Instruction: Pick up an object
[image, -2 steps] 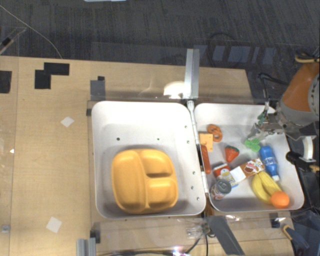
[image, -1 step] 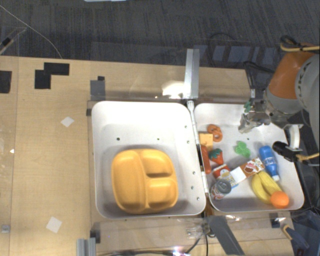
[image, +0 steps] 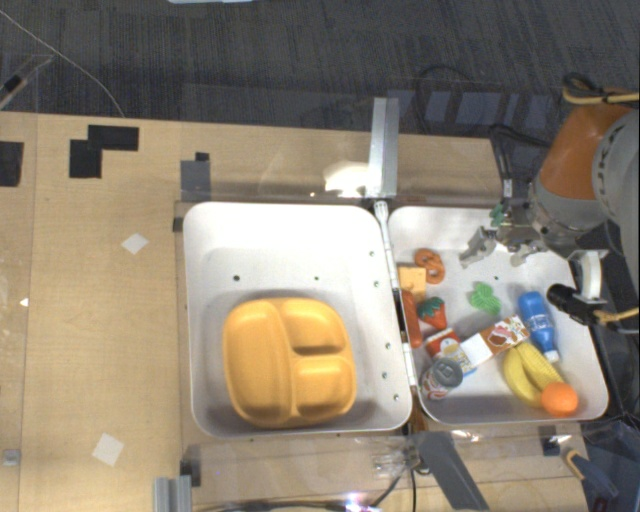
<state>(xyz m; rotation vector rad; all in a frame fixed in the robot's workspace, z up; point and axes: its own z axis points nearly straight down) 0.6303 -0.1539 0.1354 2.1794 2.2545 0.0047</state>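
1. The arm reaches in from 3 o'clock, its orange band above the top right corner of the right bin
2. The gripper hangs over the right bin's 12 o'clock part, with its fingers spread apart and nothing between them
3. The things to pick lie in the right bin, all at 5 to 8 o'clock from the gripper and apart from it
4. A small orange toy sits near the bin's 10 o'clock edge, with a tan block just at its 7 o'clock
5. A green piece lies near the bin's middle, at 6 o'clock from the gripper
6. A red strawberry-like toy lies at 9 o'clock of the green piece
7. A blue bottle lies at the bin's 3 o'clock side, and a banana lies at its 6 o'clock, touching an orange ball at the bin's 5 o'clock corner
8. A small carton and a round tin lie at the bin's 7 o'clock part
9. The left bin holds a yellow divided tray at its 6 o'clock half
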